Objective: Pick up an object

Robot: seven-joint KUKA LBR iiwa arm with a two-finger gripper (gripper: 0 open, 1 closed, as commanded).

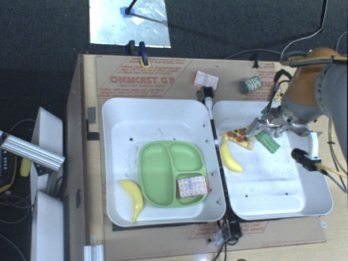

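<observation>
In the right bin (272,200) a green block (268,142) lies near the back, and my gripper (262,126) hovers just above its upper left end. A pizza-slice toy (240,138) sits just left of the block. A yellow banana (230,160) lies in front of the pizza slice, close to the bin's left wall. Nothing is visibly lifted off the bin floor.
The left bin (122,124) holds a green divided plate (166,170) with a patterned box (191,186) in its front right section, and a second banana (132,198) lies at the front left. Behind the bins, on the bench, lie a small can (252,84) and another patterned box (205,80).
</observation>
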